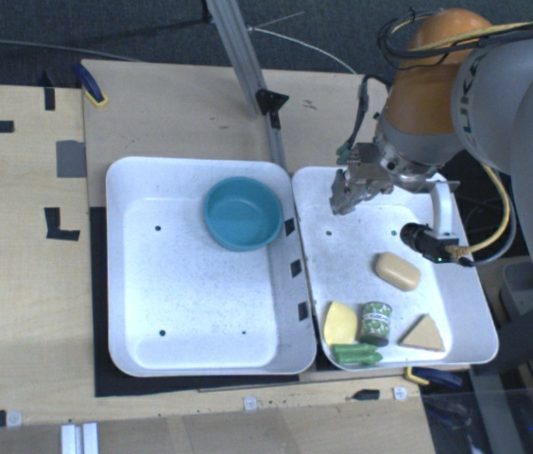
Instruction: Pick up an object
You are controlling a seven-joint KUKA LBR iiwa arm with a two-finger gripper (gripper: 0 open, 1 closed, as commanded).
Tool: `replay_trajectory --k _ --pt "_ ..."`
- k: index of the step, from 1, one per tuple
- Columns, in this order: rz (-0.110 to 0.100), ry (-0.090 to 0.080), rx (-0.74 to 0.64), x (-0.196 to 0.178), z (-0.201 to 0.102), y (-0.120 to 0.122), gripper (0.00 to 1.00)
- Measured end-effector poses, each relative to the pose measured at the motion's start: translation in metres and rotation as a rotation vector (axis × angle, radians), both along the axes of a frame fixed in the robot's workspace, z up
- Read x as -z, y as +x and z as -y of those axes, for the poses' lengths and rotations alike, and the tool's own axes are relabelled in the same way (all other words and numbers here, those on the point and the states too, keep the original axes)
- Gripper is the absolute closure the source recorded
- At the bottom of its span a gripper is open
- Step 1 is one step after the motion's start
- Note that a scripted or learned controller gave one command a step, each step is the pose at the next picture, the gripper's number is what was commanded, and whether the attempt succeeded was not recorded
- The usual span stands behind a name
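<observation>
Objects sit clustered at near end of right bin (455, 253): tan oval block (397, 271), yellow piece (340, 323), green can (375, 322), green pepper-like item (356, 354), tan wedge (423, 333). None lifted; any could be the pick target. Pincer (347, 197) hovers over the bin's bare far-left corner, well apart from the cluster, nothing between its tips; opening width cannot be told. Probably staged high for a descent. Left bin (144, 282) holds a blue bowl (242, 213). Both bins rest on the desk (21, 282).

no readable text, labels, brands or numbers anywhere
</observation>
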State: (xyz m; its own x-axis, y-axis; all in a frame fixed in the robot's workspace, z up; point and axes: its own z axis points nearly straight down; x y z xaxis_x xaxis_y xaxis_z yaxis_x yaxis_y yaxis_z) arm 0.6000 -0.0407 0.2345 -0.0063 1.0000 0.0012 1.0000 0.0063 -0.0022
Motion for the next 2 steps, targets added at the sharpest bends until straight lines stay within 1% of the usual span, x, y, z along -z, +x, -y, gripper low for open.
replay_trajectory --k 1,2 --pt "0.000 0.000 0.000 0.004 -0.048 0.002 1.00" --pt "0.000 0.000 0.000 -0.004 -0.097 -0.005 1.00"
